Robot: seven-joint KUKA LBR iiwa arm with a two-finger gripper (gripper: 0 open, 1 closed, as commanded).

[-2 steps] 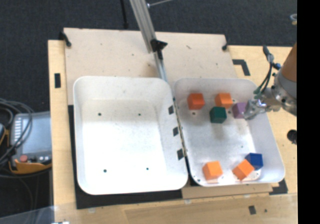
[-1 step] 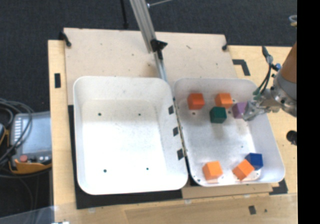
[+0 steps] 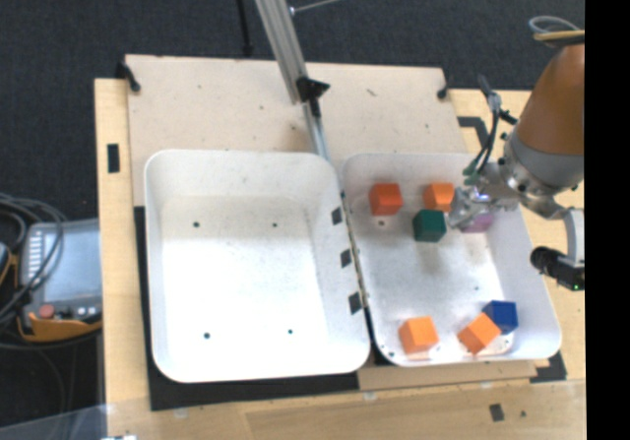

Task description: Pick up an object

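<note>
My gripper sits low in the right bin nr its far edge, beside a purple block & green block; can't tell if anything's pinched.

Gripper low near the right bin's far edge, beside a green block and purple block

Single fixed overhead camera, looking down at a slant on the bench from moderate distance; both white bins lie fully in frame, the arm entering from the right edge.
</note>
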